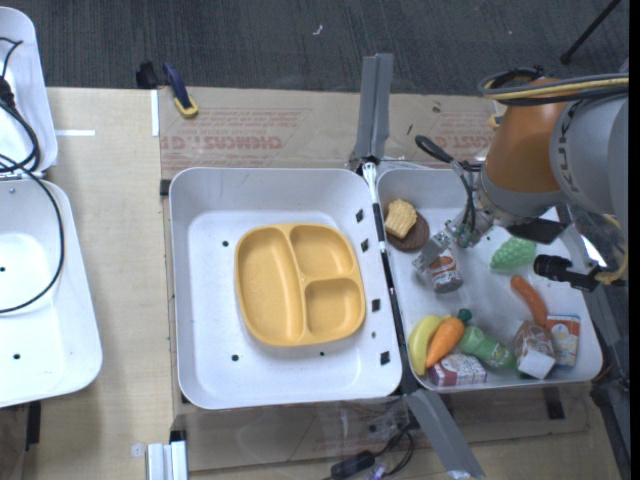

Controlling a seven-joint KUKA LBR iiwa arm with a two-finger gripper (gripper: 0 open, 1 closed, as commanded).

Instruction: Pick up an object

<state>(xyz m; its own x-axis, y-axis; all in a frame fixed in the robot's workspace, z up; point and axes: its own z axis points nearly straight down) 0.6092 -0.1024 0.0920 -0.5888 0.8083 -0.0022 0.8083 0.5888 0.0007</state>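
My gripper (458,236) hangs low over the back of the right bin (592,353), under the grey and orange wrist (525,153). Just in front of it, to the left, lies a small silver and red packet (442,270). A waffle piece on a brown disc (402,222) sits at the bin's back left. Right of the gripper is a bumpy green object (515,254). Further forward lie an orange sausage shape (528,299), a carrot (444,340), a banana (421,339), a green bottle (485,346) and small cartons (459,370). Nothing shows between the gripper's tips.
The left bin (200,298) holds a yellow divided plate (299,283). A grey divider post (375,108) rises between the bins at the back. White equipment with black cables (30,268) stands at the far left. A black part of the arm (565,267) juts over the right bin.
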